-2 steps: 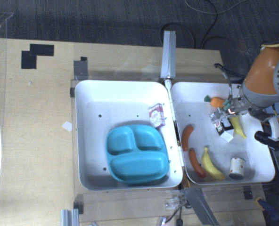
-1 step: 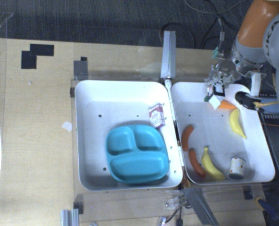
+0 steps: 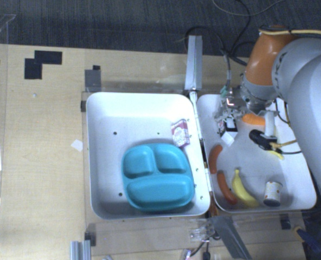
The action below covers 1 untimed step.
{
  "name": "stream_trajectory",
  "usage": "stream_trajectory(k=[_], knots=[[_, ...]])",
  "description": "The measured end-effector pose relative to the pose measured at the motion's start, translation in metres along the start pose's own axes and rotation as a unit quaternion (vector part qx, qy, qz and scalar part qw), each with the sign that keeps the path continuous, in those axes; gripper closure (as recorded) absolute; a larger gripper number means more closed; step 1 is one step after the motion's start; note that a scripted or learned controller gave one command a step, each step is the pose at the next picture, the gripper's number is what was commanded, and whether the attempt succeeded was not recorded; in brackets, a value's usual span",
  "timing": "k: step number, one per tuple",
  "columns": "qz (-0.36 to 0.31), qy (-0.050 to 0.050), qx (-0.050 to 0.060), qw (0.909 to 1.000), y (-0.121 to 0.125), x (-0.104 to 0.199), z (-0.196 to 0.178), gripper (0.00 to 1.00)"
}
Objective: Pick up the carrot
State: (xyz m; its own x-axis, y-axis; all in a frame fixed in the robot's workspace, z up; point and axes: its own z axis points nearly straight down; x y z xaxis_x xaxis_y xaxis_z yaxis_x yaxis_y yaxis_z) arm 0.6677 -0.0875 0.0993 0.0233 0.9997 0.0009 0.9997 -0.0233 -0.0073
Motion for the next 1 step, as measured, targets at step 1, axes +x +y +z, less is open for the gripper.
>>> stream_trajectory(k=[1], knots=[[0.014, -0.001, -0.007, 0.9999, -0.0044, -0.0667, -0.0137, 1.0]])
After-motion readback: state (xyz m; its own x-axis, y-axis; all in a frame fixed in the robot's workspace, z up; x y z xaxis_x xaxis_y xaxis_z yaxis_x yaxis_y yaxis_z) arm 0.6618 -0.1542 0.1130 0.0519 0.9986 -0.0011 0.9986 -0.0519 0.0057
